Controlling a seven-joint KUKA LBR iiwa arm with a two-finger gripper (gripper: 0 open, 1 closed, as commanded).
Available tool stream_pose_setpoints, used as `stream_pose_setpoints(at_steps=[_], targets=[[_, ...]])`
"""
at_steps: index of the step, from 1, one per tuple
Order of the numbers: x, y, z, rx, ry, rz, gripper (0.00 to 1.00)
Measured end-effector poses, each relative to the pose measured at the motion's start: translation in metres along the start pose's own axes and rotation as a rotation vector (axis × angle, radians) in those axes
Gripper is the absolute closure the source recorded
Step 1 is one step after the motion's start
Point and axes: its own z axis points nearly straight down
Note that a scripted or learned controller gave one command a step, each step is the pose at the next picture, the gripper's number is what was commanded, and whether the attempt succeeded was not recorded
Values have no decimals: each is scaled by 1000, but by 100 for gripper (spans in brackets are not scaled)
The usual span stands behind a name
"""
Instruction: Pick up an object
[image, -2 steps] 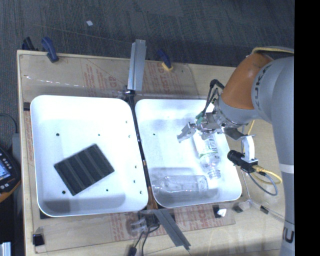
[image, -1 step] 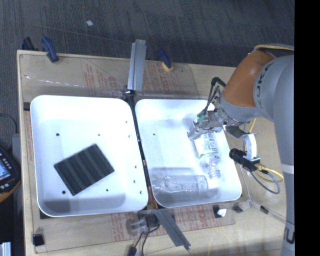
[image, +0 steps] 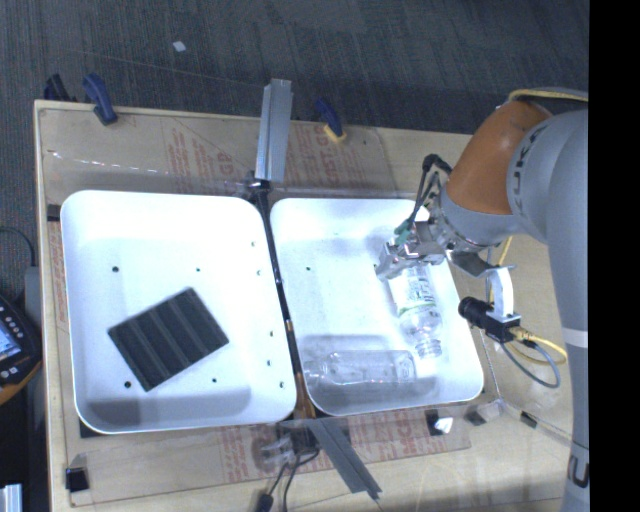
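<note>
Gripper (image: 408, 258) hovering over the upper end of an upright-lying bottle (image: 418, 308) (long axis running toward the bin's (image: 330, 225) near edge); finger state cannot be told

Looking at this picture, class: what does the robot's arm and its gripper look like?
The arm is thick, rounded and grey, with an orange band above the wrist. The gripper is a small metal assembly with thin cables looping by it. A black part carries a yellowish cable.

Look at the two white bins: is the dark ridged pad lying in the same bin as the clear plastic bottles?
No, the dark ridged pad lies in the left bin, while the clear plastic bottles lie in the right bin.
</note>
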Motion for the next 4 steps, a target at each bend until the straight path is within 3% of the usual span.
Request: stream_pose_setpoints(at_steps=[1, 2, 3, 4], targets=[[-1, 10, 1, -9, -3, -149, 0], [2, 7, 79, -1, 2, -201, 0], [-2, -6, -25, -4, 0, 49, 0], [1, -15, 50, -1, 3, -115, 0]])
